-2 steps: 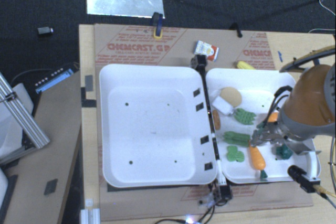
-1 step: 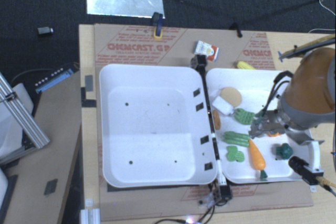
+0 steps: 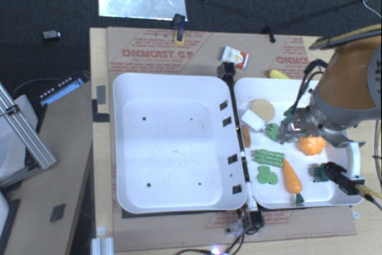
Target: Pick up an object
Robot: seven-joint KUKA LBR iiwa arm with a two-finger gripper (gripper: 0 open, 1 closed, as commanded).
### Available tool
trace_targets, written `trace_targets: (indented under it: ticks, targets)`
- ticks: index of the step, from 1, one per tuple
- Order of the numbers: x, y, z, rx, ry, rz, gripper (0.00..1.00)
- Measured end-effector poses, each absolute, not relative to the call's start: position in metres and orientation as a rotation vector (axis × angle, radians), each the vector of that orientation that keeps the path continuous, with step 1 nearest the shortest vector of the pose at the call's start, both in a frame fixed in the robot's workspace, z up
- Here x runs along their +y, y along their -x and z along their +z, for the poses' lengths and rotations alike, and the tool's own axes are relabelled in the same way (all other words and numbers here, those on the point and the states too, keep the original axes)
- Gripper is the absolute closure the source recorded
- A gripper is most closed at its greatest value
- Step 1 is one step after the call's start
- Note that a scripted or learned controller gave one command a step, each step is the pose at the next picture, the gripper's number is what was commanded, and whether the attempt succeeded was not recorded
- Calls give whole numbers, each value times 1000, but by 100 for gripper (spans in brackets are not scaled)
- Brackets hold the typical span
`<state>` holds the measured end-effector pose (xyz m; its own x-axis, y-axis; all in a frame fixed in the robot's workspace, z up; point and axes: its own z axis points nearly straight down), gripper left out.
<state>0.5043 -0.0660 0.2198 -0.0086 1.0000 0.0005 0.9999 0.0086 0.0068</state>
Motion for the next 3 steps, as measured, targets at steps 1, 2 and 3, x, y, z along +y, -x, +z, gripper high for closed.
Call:
trace_targets:
  ticks: [1, 2, 3]
  targets:
    - [-1, -563, 279, 2230, -2203, 13, 100]
    - [48, -668, 319, 2225, -2204, 17, 100]
    - [183, -627, 314, 2240, -2206, 7, 100]
